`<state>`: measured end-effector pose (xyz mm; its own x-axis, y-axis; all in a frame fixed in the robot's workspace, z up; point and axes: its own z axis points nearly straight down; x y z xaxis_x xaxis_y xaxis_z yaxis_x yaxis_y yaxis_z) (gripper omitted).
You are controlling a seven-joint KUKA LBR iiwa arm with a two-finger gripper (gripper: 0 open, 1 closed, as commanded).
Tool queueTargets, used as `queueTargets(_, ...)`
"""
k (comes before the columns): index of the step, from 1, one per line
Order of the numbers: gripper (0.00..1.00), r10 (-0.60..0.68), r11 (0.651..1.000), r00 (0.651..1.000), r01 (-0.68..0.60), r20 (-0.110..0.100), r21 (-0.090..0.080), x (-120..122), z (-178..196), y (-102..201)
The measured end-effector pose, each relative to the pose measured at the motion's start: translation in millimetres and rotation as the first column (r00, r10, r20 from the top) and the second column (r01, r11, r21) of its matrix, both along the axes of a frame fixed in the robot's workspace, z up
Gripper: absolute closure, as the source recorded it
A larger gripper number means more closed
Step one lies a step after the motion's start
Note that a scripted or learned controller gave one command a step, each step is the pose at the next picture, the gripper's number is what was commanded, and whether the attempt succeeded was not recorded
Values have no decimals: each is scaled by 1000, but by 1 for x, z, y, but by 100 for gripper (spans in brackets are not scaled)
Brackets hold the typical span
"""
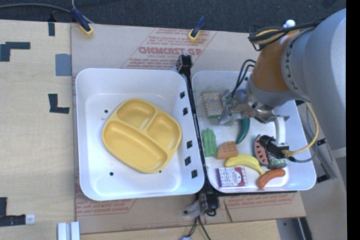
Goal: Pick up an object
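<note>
From my screen the cardboard (163, 50) reads "CHEMCAST GP" in red. The gripper (229, 112) sits low in the right bin (306, 180) beside a tan waffle-textured block (211, 103) (can't tell what its state is).

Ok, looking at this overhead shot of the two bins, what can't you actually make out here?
- Gripper, camera view: the wrist above covers its fingers, so open or shut is unclear.
- Checkered object: too small and blurred to identify; contact with the gripper is unclear.
- Watermelon slice: partly covered by a black cable piece.
- Small card box: print too small to read.
- Right bin: far side hidden under the arm.
</note>
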<state>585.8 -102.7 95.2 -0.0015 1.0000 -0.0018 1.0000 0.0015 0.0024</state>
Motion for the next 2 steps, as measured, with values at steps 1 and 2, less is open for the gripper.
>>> queueTargets(1, 0, 0, 1000, 1000, 0, 0, 0, 0, 0, 0)
queueTargets(2, 0, -2, 1000, 1000, 2, -2, 0, 0, -10, 8)
